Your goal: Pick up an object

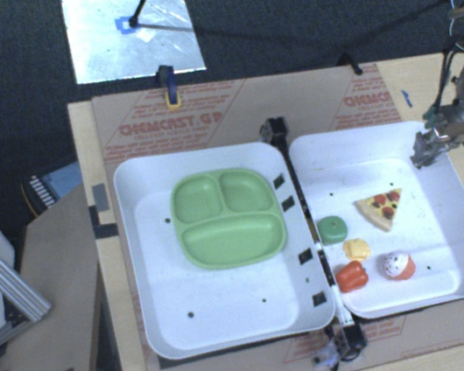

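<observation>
White plastic walls ring the right bin [454,185], where five small toy foods lie. A pizza slice [382,208] sits near the middle; a green disc [332,228] lies at its 9 o'clock, close to the divider. A yellow piece [357,249] sits below the disc, with a red pepper [351,275] at its 6 o'clock and a red-and-white ball [397,266] at its 4 o'clock. All look like light, stiff, smooth moulded plastic, so they may slip or roll. The pizza slice stands apart from the others and seems the easiest pick, taken across its narrower sides. The gripper [428,146] hangs over the bin's upper right rim, at the slice's 2 o'clock and well apart from it; whether its fingers are open or closed I cannot tell. The left bin [153,265] carries a green divided plate [227,217].
</observation>
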`<state>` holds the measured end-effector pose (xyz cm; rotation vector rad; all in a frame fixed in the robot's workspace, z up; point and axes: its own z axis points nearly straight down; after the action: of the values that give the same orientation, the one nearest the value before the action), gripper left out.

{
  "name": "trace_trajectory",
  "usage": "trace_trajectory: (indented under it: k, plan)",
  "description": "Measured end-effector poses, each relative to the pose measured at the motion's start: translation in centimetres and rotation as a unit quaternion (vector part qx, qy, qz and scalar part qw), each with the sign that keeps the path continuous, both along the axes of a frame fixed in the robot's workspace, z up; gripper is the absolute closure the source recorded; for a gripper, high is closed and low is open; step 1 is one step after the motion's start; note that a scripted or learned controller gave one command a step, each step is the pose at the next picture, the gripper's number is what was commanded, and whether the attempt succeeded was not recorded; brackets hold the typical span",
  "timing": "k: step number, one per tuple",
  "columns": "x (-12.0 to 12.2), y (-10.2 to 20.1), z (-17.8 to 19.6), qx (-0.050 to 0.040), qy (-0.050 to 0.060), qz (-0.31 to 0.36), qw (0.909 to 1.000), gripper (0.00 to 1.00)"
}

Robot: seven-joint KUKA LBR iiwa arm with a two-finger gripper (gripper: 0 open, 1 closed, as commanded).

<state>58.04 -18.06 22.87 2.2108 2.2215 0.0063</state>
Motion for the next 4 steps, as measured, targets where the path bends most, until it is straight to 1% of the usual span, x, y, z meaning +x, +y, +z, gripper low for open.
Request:
trace_trajectory:
  k: [1,2,3,4]
  plan:
    - [-0.6,-0.7,5.7,-0.0003,0.0,0.0,1.0,1.0]
    - [-0.5,4.9,6.0,0.0013,0.003,0.002,1.0,1.0]
    - [-0.7,10.1,4.0,0.0018,0.004,0.002,1.0,1.0]
    - [-2.0,15.8,3.5,0.0023,0.004,0.003,1.0,1.0]
